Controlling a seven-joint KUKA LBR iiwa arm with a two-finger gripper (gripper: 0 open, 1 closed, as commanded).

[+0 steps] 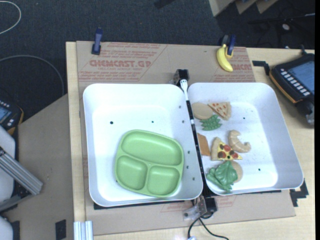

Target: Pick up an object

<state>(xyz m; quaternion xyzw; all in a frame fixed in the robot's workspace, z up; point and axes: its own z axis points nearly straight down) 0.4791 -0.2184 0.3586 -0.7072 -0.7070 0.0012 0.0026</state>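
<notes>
The objects on offer for picking are gathered in the right bin (265, 129), all in its left half, close to the wall shared with the left bin (130, 109). Near the far left corner of the right bin a pizza slice (220, 108) is laid, touching a tan bread piece (201, 110), and a small green leaf (211, 123) is set just in front of both. Further toward the near edge, a brown strip (203, 144) is placed along the shared wall, with a second pizza slice (225, 151) just beside it and a curved tan piece (239, 142) touching that slice on its right. At the near left corner a larger green leaf (221, 176) is rested partly on a round tan piece (237, 170).

Whether the gripper is released or clenched cannot be told.

In the left bin a green divided plate (149, 163) is set flat, toward the near edge, with one long compartment and two smaller ones. Both bins are carried on a brown printed board (125, 59). On that board, beyond the far edge of the right bin, a yellow banana (224, 59) is laid beside a blue clamp (230, 42); a second blue clamp (97, 41) is fixed at the board's far left corner. A black clip (182, 76) is seated at the far end of the shared wall. A dark handheld screen (299, 80) is placed off the board's right edge.
</notes>
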